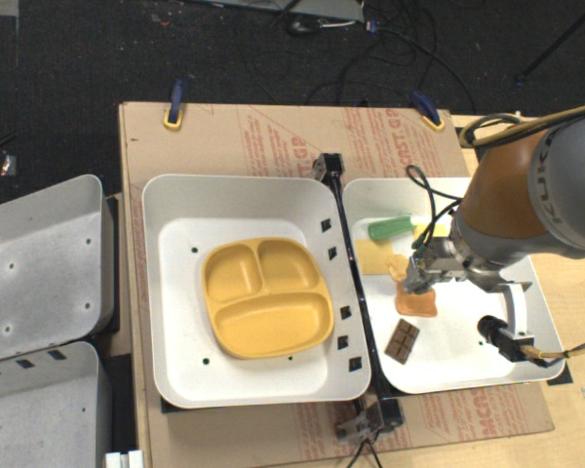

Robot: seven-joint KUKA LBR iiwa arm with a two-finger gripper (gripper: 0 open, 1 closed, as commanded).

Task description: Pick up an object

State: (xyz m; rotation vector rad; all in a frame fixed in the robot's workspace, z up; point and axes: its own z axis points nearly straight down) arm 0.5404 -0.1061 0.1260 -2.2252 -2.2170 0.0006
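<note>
One orange wedge (416, 303) lies in the right bin (536, 369), directly under the gripper (415, 279) | finger spread: cannot tell | brown block (403, 340) just below, green piece (390, 228) and yellow piece (372, 255) above | yellow tray (267, 295) in left bin (175, 261)

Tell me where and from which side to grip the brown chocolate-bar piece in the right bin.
Grip the brown chocolate-bar piece across its two long edges, coming straight down from above. It lies flat on the right bin floor, slightly angled, with bare floor on both long sides. The orange piece sits near its upper end, so closing across the narrow width probably avoids it.
</note>
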